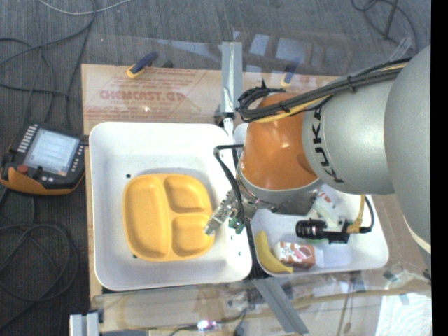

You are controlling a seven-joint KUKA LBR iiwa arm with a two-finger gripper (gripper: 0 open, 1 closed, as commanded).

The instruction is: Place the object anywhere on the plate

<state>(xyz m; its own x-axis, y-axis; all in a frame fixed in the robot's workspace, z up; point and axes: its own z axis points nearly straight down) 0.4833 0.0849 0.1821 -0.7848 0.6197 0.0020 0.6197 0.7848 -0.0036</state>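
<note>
Our hand [222, 219] hangs over the right edge of the yellow plate [166, 215] in the left bin [105, 208]. We cannot tell if it grips anything. The banana [269, 256] lies in the right bin [374, 250], so we think picking it up comes next.

A single fixed camera looks down from above the bench at a slight slant. It takes in both white bins side by side, the left bin [101, 187] fully seen and the right bin [374, 250] largely covered by the arm [350, 138], which enters from the right and sits close to the lens. Dark carpet [42, 54] borders the bench at top and left.
</note>
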